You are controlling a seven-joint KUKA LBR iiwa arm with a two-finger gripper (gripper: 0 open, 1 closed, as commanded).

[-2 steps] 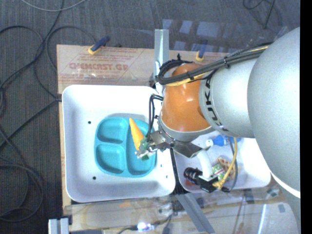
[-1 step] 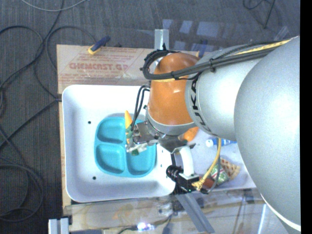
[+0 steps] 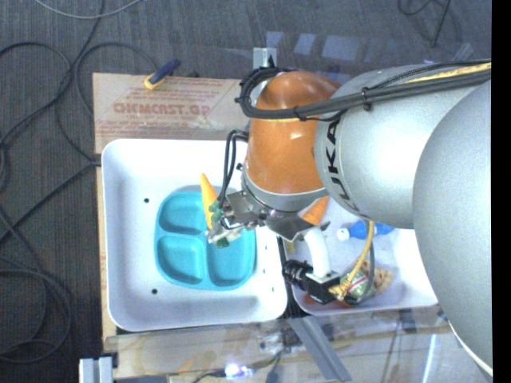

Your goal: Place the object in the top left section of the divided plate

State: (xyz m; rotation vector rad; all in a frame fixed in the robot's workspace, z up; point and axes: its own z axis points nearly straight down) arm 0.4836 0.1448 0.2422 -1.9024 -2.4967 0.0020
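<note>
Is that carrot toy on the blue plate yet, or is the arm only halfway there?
Picking up looks done: the claw grips a carrot toy by its green end, over the blue divided plate in the left bin. Left: releasing it into the top left section.

I see the divided plate (image 3: 192, 250), a turquoise dish with rounded corners and three shallow sections, lying flat on the floor of the left bin, a little nearer that bin's right wall than its left. The object looks to me like a toy carrot (image 3: 208, 191): an orange cone with a bit of green at its thick end, tilted with its point toward the bin's far edge. It sits over the plate's upper right rim.
</note>
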